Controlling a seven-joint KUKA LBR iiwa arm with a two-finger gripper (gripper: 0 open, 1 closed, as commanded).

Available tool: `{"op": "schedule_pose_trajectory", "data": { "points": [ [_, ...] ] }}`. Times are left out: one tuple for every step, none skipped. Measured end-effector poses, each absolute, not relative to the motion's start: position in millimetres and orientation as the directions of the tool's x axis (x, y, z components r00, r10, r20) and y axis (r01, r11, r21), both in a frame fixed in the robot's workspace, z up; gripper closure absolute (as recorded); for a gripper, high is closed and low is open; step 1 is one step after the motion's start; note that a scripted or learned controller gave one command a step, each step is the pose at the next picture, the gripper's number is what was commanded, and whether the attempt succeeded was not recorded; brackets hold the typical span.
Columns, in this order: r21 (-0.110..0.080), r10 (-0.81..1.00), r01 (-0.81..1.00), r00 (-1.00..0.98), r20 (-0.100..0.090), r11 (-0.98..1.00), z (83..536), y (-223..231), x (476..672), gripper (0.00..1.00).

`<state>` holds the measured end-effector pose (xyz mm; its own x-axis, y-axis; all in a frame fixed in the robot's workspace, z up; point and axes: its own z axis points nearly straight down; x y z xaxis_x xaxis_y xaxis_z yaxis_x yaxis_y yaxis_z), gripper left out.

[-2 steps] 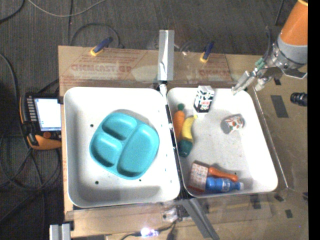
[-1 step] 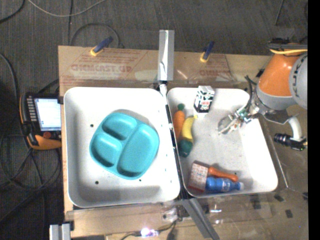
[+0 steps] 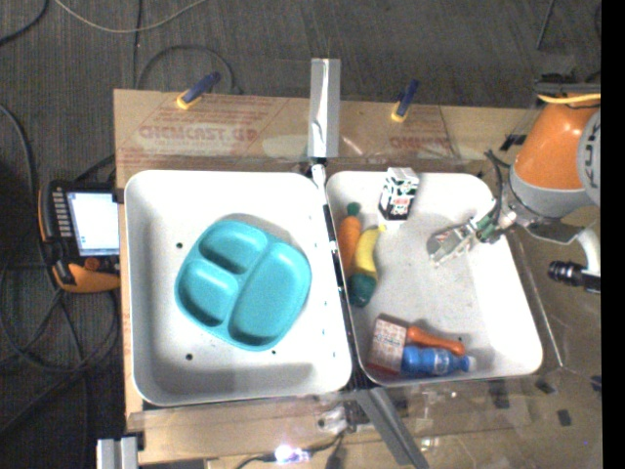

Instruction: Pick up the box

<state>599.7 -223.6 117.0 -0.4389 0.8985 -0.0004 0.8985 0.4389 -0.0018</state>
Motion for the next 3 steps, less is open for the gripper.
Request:
{"op": "schedule_pose_trajectory", "data": {
  "points": [
    [0.024,0.956,0.955,-0.295,-0.007,0.295,92.5,-215.3,556.7,0.0],
    [0.022,0.956,0.956,-0.294,-0.003,0.294,99.5,-215.7,557.3,1.0],
    [0.022,0.956,0.956,-0.293,-0.003,0.293,99.3,-216.0,557.0,0.0]
  ]
}}
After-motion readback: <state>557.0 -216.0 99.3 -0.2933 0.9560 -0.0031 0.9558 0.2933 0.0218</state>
